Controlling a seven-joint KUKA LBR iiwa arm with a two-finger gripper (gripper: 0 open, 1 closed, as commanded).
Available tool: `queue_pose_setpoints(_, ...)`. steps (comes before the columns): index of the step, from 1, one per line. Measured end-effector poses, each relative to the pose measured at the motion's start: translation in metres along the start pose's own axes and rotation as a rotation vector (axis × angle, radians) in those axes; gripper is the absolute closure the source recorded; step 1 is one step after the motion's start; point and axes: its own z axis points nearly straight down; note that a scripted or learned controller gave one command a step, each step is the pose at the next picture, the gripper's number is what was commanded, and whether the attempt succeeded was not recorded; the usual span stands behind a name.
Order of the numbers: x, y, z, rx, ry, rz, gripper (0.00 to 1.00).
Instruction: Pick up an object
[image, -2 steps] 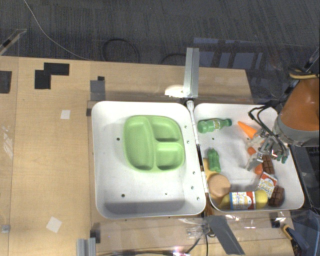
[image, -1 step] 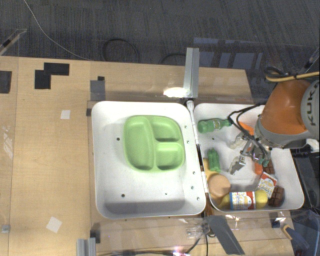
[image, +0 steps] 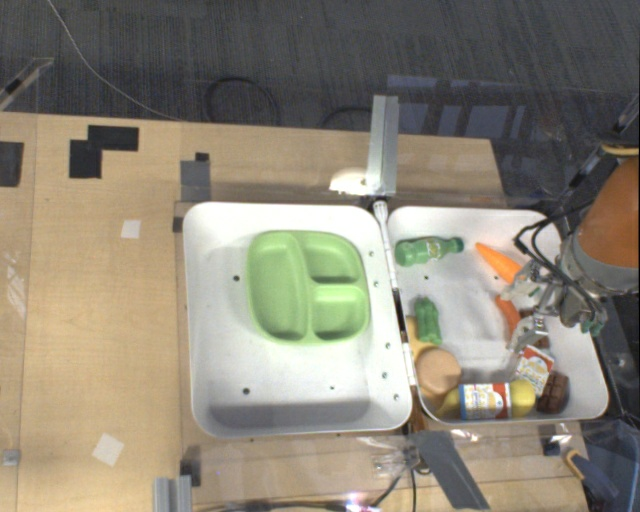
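My gripper hangs over the right side of the right bin, its fingers spread open and pointing left. An orange carrot lies just up-left of it, and an orange piece shows by the fingertips; nothing is gripped. Also in this bin are a green bottle, a small green object, a round tan object, a yellow bottle with a label, a red-and-white packet and a dark brown item.
The left bin holds a green divided plate. A metal post stands behind the wall between the bins. The arm's orange band and cables reach in over the right bin's right rim.
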Motion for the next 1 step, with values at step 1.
queue_pose_setpoints(1, -0.0011, 0.0135, 0.0298, -0.001, -0.003, 0.009, 0.0)
